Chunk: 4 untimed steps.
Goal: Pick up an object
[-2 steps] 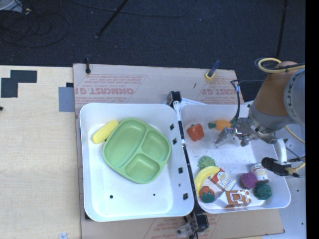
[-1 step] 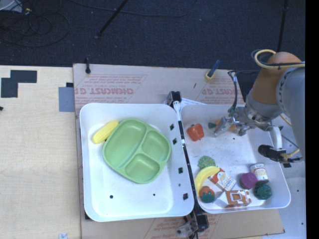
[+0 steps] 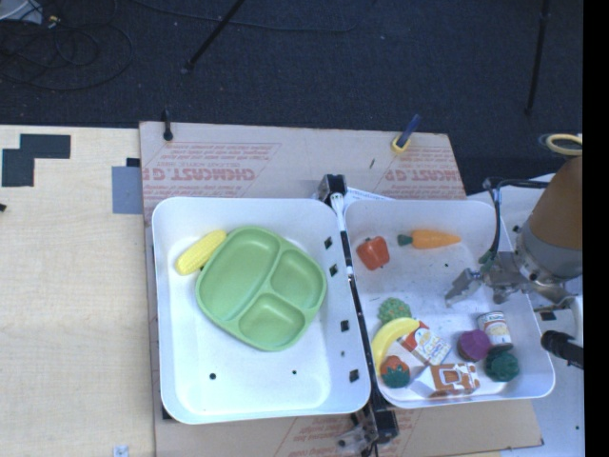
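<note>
Camera view: the pick looks not yet made. Every toy lies loose in the right bin (image 3: 542, 384): a carrot (image 3: 433, 239) and a red pepper (image 3: 373, 251) near the back, a banana (image 3: 391, 337), broccoli (image 3: 393, 308), a small can (image 3: 494, 329) and a purple ball (image 3: 473, 345) toward the front. The left bin (image 3: 181, 388) carries a green divided plate (image 3: 261, 287) and a corn cob (image 3: 200, 251). The gripper (image 3: 473, 285) hangs over bare bin floor between the carrot and the can, its 2 fingers spread apart, nothing between them. Closing on 1 toy and lifting remain.
</note>
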{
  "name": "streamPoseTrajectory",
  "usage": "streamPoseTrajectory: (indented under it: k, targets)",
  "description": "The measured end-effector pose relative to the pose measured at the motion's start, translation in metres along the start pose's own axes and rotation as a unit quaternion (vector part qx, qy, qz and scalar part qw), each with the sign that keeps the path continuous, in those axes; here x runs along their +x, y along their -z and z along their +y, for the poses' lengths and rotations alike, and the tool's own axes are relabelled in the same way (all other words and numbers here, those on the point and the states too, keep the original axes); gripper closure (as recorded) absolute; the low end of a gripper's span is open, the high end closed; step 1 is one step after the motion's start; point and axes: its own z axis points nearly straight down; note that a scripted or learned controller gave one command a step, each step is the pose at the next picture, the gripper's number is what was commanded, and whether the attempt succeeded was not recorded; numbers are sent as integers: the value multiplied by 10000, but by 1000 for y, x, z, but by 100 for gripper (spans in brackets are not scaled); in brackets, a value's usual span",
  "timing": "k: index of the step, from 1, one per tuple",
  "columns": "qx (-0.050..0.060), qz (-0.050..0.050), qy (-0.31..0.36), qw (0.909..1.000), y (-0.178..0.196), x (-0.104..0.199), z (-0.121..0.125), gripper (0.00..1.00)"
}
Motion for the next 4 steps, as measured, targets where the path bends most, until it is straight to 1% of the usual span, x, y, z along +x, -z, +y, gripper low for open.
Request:
streamPoseTrajectory:
  k: [1, 2, 3, 4]
  targets:
    - [-20, -5, 6, 10000, -38, 21, -36, 0]
    - [-26, -2, 7, 10000, -38, 32, -65, 0]
    - [-16, 16, -25, 10000, -28, 32, -65, 100]
    - [-1, 2, 14, 10000, 50, 102, -34, 100]
